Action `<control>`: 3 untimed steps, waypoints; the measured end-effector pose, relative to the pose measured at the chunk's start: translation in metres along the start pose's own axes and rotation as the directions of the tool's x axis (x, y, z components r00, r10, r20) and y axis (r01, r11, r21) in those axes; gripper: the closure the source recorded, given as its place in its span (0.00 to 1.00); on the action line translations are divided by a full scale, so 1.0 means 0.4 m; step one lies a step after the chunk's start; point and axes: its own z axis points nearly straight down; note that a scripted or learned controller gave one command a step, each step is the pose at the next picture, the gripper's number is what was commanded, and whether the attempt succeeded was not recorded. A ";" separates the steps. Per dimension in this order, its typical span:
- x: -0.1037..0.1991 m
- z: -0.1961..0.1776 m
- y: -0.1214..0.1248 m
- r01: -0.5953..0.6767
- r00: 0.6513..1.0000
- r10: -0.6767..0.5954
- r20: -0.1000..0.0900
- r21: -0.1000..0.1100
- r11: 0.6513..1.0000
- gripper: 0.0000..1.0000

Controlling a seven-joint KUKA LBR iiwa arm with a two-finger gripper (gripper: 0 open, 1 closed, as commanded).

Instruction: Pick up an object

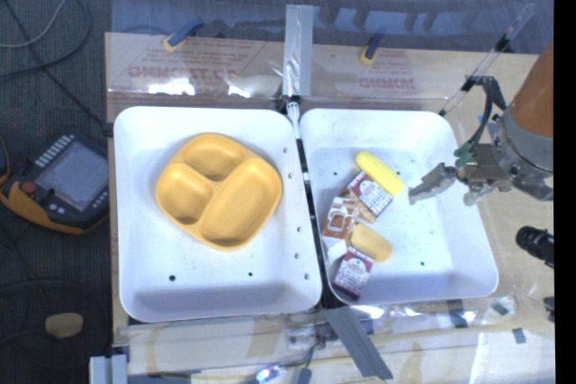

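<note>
The right bin [423, 126] holds a yellow corn cob [379, 173], a red-and-white packet [370, 194] under it, a brown packet [340, 216], a yellow oblong piece [371, 242] and another red packet [353, 272]. My gripper [450, 186] hovers over the right half of this bin, to the right of the corn cob and apart from it. It is open, with nothing between its fingers [428, 183].
A yellow three-compartment plate [218, 190] lies in the left bin [144, 283]. A teach pendant [61, 184] rests on the floor to the left. Clips [183, 34] and a metal bar [298, 49] stand along the back edge.
</note>
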 end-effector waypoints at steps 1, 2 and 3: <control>0.092 0.273 0.123 0.001 1.000 -0.001 -0.001 0.002 1.000 0.00; 0.098 0.368 0.198 0.353 0.936 -0.353 0.001 -0.009 0.935 0.00; 0.062 0.472 0.274 0.164 0.987 -0.164 0.000 -0.011 0.986 0.00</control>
